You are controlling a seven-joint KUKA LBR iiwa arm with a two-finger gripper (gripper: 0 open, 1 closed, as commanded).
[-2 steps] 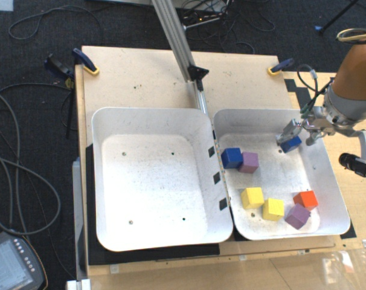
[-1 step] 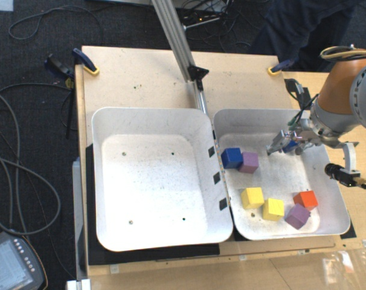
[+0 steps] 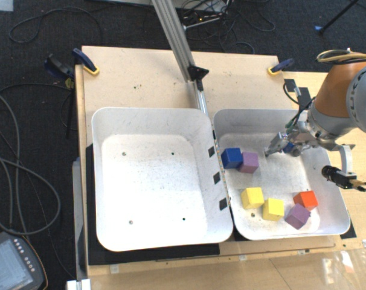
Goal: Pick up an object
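On my feed the left shallow white plastic bin (image 3: 153,180) sits beside its twin, their rims meeting under a slanted grey metal pole (image 3: 177,38) that runs down from the top of the bench. In the right white bin (image 3: 328,222) I count six small blocks. Nearest the divide, a blue cube (image 3: 232,157) touches a pale purple cube (image 3: 249,161) on its right. Below them, a yellow cube (image 3: 252,197) lies just beside a second yellow cube (image 3: 273,209). Further right, a darker purple cube (image 3: 298,215) touches an orange cube (image 3: 305,199) just above it, near the bin's front right corner. The two-finger gripper (image 3: 278,148) hangs over the bin's upper middle, right of the blue and purple pair and apart from them, with nothing between its tips that I can see; I cannot tell from this angle whether the jaws are spread or pressed together. The grey arm with its orange band (image 3: 339,95) comes in from the right over the bin's far wall.
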